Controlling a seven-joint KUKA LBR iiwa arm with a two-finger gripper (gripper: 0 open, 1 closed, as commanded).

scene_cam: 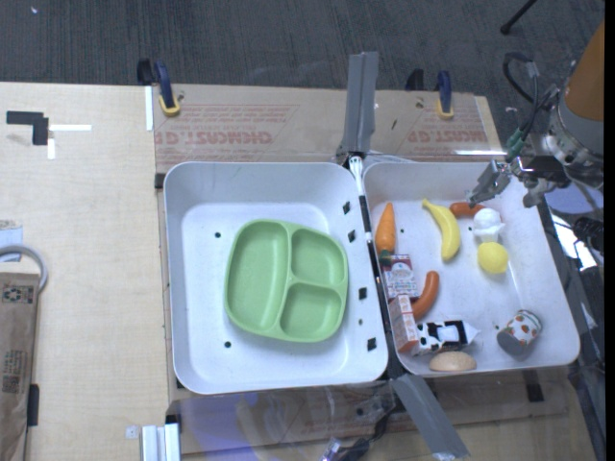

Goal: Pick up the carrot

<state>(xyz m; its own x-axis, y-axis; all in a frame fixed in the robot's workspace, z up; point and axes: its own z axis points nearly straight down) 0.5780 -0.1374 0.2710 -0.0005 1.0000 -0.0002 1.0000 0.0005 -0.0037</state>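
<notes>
The orange carrot [385,227] lies upright along the left wall of the right bin [548,257], near its far end. My gripper [509,188] hangs over the far right part of that bin, well to the right of the carrot and apart from it. Its fingers [488,182] stand open with nothing between them. A small red item [463,208] and a white item [486,222] lie just below the left fingertip.
The right bin also holds a banana [444,229], a lemon [493,257], a sausage [427,292], a red packet [397,275], two small cartons [442,334], a bread roll [452,361] and a can [519,332]. A green divided plate [286,279] sits in the left bin [192,257].
</notes>
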